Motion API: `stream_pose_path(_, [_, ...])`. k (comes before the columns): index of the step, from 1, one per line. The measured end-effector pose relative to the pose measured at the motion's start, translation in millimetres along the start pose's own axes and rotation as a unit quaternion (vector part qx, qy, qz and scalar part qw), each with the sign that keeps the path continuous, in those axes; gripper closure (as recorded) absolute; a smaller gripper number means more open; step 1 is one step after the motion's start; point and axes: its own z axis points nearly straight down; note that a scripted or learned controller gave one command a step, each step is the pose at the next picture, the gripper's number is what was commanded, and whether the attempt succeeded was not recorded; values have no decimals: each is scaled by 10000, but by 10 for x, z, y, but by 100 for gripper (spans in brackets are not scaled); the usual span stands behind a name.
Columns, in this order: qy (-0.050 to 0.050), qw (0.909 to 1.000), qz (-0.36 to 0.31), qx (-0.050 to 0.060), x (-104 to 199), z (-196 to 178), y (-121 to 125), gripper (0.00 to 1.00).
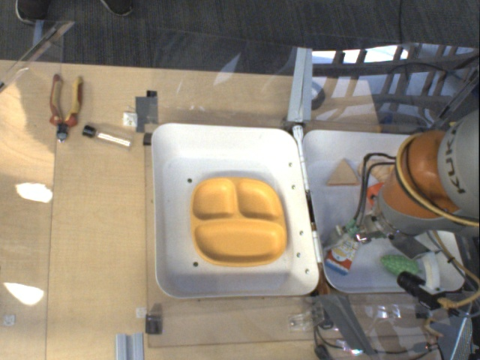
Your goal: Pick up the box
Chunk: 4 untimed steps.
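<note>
Box [341,257]: we see a small red, white and blue carton in the right bin [322,156], at its near left corner.
Gripper [358,235]: just right of the box; we cannot tell its state.
Left bin [169,201]: holds a yellow divided tray [238,220].
Bench, far left: pliers [64,103].
</note>
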Motion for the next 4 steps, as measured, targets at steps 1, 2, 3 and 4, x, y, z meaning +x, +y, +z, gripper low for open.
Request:
stream_pose_path(1, [-54, 10000, -1, -64, -28, -122, 42, 100])
stream_pose_path(2, [-53, 10000, 0, -62, -29, -122, 41, 0])
stream_pose_path(3, [-10, 9996, 281, -2, -12, -1, -5, 0])
stream_pose_path(4, [-54, 9996, 267, -62, -33, -124, 38, 100])
